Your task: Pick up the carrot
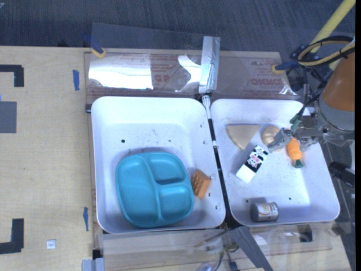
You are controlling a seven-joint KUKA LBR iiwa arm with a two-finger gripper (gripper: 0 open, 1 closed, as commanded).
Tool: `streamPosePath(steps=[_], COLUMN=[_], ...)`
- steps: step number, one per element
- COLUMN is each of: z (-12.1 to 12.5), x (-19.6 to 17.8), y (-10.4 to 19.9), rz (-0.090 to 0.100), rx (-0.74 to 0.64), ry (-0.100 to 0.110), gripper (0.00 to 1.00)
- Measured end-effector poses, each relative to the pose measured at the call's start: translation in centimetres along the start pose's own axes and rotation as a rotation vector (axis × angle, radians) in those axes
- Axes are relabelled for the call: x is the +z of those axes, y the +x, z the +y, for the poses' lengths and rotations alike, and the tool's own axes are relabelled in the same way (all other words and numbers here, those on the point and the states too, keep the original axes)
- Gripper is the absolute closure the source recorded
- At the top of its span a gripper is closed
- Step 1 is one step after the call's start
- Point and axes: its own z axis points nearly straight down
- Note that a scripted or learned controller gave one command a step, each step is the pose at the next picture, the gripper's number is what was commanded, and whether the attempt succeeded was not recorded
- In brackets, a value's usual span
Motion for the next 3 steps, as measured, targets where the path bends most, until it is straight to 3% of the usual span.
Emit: streamPosePath(steps=[1, 2, 3], z=[2.4, 1.8, 1.8], x=[0.2, 9.4, 8.5], y=[-6.3, -5.5, -5.6], rz=[-0.003, 0.002, -0.001], rx=[0.036, -0.011, -0.010], ry=[-0.002, -0.008, -0.008], gripper=[0.00, 0.00, 1.00])
